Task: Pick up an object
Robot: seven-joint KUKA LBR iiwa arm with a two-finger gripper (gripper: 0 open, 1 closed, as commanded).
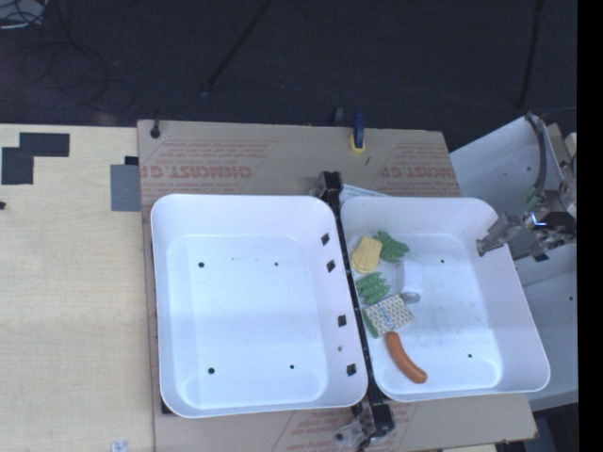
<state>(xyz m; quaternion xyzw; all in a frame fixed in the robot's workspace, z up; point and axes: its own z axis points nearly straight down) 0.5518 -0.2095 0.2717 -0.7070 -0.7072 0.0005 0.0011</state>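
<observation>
End effector [490, 243] sits at right bin's [513, 281] upper-right rim, just over the edge, arm coming in from view's right. Metal tip pts left toward bin interior. Can't tell how far open it is, too small and blurred; nothing visible in its grip.

Objs all well left of end effector, clustered along right bin's left wall, next to the divider w/ black clips [341, 290]:
- yellow corn piece [366, 252], left of end effector and slightly lower, lying flat
- green leafy item [392, 247], just right of the corn, touching or nearly so; closest obj to end effector
- green bean-pod item [373, 286], below the corn, farther down-left from end effector
- small patterned packet [388, 315], below the pods, tilted; a small grey bit [410, 298] at its upper-right corner, identity unclear
- orange sausage-shaped item [405, 357], lowest of the group, lying at a slant, well down-left of end effector, apart from the packet by a small gap

Bare white floor betw. cluster and end effector.

Left bin [179, 281] is far left of end effector, beyond the divider; white floor w/ a few dark dots.

Both bins rest on a brown cardboard sheet [245, 163] w/ mirrored red print, on the pale wood surface [66, 299]. Blue-yellow clamp [358, 132] at the cardboard's top edge, up-left of end effector. Dark squares [38, 153] on the surface at far left
</observation>
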